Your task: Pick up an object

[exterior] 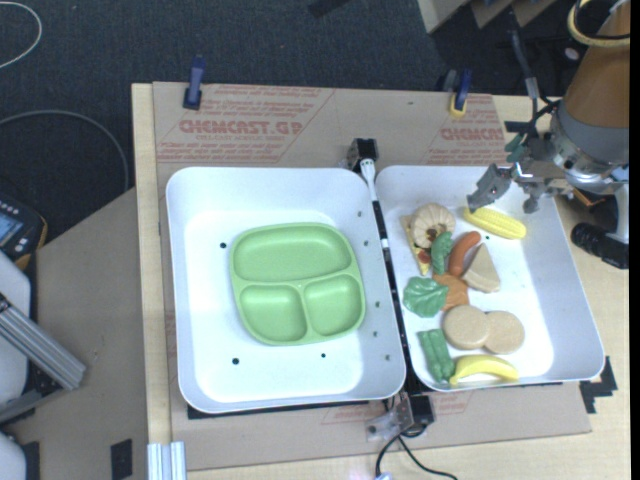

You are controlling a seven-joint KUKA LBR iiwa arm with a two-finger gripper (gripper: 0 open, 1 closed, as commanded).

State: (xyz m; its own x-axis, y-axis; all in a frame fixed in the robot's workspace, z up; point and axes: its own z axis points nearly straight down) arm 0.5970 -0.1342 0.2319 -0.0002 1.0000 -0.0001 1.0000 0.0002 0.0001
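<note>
One banana (497,223) lies under the open, empty jaws of the gripper (497,190); its smooth curved skin may slip out.

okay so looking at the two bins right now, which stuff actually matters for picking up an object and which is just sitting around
Part of the job:
gripper
yellow corn piece just under it
pile of toy food
right bin

Just lying about:
green divided plate
left bin
blue clamp
</note>
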